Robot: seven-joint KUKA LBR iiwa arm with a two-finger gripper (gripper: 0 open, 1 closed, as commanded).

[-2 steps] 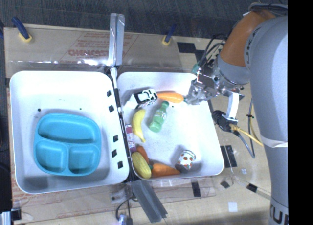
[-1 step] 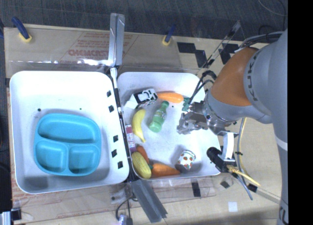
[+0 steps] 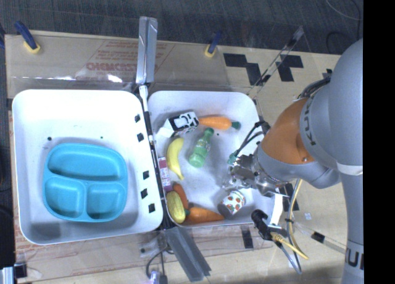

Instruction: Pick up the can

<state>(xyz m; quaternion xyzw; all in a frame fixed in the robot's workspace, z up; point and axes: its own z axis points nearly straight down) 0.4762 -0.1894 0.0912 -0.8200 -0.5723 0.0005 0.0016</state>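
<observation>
Gripper [image 3: 237,181] just above can [image 3: 232,202] in right bin [image 3: 247,100], blue tray [image 3: 85,181] in left bin [image 3: 31,100]

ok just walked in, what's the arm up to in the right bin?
The KUKA arm reaches in from the right, its gripper low over the right bin just above the can, which lies near the bin's front edge. No grasp is visible. Around it sit a banana, a green bottle and carrots. The left bin holds a blue divided tray.
</observation>
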